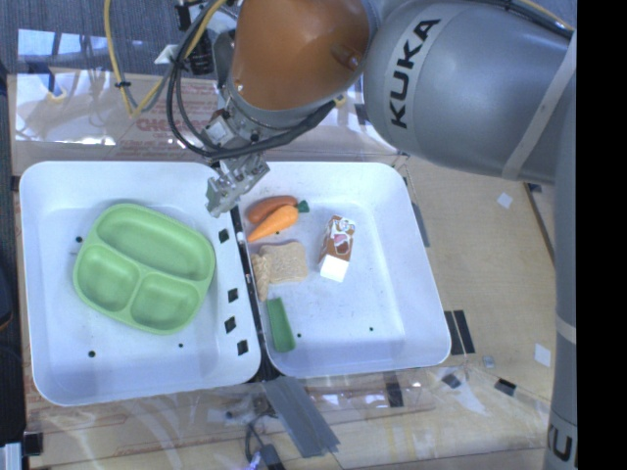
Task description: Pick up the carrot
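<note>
The carrot [273, 221], orange with a small green stem end, lies in the right bin [392, 302] near its upper left corner. Just above it lies a second orange-red piece [269, 205] with a green tip. My gripper [229, 190] hangs from the orange wrist over the divide between the two bins, a little left of and above the carrot. Nothing shows between its fingers.
A green three-compartment plate [144, 266] sits in the left bin [49, 341]. The right bin also holds a brown bread slice [280, 263], a green stick [280, 324] and a small red-and-white carton [337, 248]. The big grey arm [460, 67] covers the upper right.
</note>
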Robot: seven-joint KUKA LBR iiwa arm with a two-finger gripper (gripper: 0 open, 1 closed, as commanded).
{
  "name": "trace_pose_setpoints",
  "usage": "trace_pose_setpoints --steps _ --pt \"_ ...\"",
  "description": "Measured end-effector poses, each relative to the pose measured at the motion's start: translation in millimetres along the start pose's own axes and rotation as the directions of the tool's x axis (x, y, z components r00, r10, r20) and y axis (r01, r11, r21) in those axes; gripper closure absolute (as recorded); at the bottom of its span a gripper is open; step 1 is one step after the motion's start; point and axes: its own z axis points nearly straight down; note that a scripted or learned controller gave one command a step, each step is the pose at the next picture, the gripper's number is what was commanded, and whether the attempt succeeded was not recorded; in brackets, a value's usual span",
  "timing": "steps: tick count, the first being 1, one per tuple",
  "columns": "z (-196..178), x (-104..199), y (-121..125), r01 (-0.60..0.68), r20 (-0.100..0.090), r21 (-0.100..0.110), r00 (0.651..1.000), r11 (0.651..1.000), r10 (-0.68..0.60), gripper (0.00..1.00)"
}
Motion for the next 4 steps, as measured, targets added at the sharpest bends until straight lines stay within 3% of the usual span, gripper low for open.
trace_pose_setpoints --steps 1,2,3,4 --pt "-8.7 -37.7 -35.7 -0.104 -0.001 0.004 0.995 0.995 0.104 1.00" --pt "-28.7 -84.9 -55.4 0.236 -0.002 0.004 0.972 0.972 -0.236 1.00" --pt "-31.9 -132.8 -35.6 0.436 0.000 -0.003 0.900 0.900 -0.436 1.00" --pt "-23.5 -146.8 11.8 0.584 0.001 -0.004 0.812 0.812 -0.584 1.00"
